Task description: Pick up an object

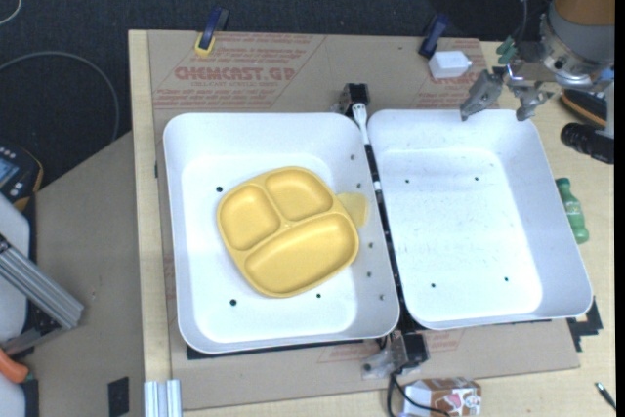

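Your target is the yellow divided plate [286,231], lying flat in the left bin [186,210], a little toward that bin's right side. It looks like moulded plastic, so expect it to be light and stiff, with a smooth, probably slippery surface. It has three shallow compartments, two small ones at the top and one long one below, parted by raised ridges, and a rounded outer rim. Since it sits flat against the bin floor, the rim will likely be hard to get under; you would do better to close on a ridge between compartments or pinch the rim from above. A small pale yellow piece [354,207] peeks out from under or beside its right edge; what it is I cannot tell.

Both bins are glossy white, shallow, with rounded corners and a few dark dots on their floors. The right bin [547,210] touches the left along a dark seam. They rest on a brown cardboard sheet [283,63] printed with red lettering, laid over the desk.

Your hand [500,96] hangs above the far edge of the right bin, well apart from the plate, its two fingers spread and holding nothing
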Motion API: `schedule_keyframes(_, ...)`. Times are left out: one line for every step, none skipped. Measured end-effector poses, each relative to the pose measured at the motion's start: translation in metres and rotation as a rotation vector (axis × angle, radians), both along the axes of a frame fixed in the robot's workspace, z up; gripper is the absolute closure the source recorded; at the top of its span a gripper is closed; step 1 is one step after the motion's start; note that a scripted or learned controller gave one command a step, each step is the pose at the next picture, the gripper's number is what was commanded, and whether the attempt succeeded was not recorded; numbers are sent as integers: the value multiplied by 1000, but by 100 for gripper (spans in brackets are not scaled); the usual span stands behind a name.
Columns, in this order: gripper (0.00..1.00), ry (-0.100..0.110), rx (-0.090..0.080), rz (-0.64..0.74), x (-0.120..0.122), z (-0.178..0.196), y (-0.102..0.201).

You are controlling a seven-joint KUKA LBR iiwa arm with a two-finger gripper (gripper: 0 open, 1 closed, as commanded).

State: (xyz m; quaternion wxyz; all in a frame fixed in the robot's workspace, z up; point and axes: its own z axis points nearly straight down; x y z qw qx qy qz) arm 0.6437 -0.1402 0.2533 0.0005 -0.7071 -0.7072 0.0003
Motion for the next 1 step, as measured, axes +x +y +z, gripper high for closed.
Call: schedule_keyframes(0,-11,-1,5,-34,97,42)
